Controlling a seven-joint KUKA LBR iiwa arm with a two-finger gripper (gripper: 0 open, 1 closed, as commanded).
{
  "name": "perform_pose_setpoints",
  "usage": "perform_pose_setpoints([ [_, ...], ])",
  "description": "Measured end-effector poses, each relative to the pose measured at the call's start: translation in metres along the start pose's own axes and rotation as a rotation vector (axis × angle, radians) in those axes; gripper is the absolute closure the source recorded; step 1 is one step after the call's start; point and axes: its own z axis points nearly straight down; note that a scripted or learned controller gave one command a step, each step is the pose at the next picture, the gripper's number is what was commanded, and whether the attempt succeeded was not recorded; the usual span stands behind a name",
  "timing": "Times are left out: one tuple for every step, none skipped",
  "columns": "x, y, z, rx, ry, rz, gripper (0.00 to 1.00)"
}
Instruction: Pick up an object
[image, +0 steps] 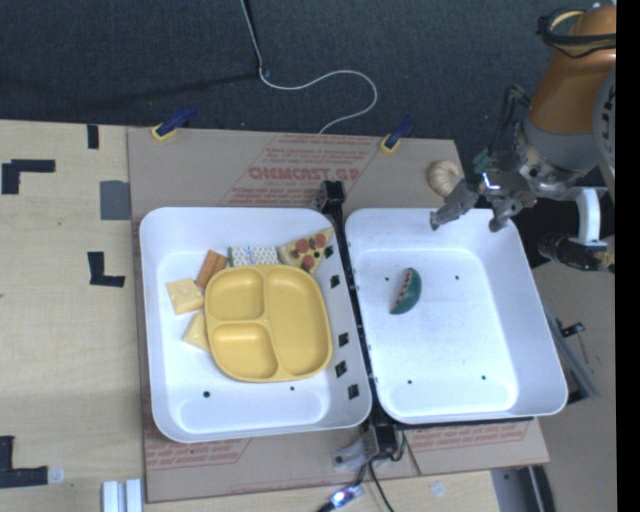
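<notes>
A small watermelon-slice toy (405, 290) lies in the right bin (500, 395), toward its upper left. My gripper (470, 213) hangs above the right bin's far edge, up and to the right of the toy, with its two fingers spread open and nothing between them. In the left bin (170, 400) a yellow divided plate (268, 322) lies over several flat pieces: tan cracker squares (185, 296), an orange piece (211, 266) and a pizza-slice toy (308, 247).
A beige shell-like object (444, 177) lies on the cardboard just behind the right bin, left of my gripper. A white cable (330, 80) loops over the dark surface at the back. A black clip strip (345, 300) joins the bins.
</notes>
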Motion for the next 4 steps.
perform_pose_setpoints([
  [0.000, 0.002, -0.009, -0.013, -0.002, -0.003, 0.00],
  [-0.006, 0.000, 0.038, -0.009, -0.003, -0.002, 0.00],
  [-0.014, 0.003, 0.087, -0.009, -0.003, -0.003, 0.00],
  [-0.019, 0.011, 0.143, -0.010, -0.003, -0.003, 0.00],
])
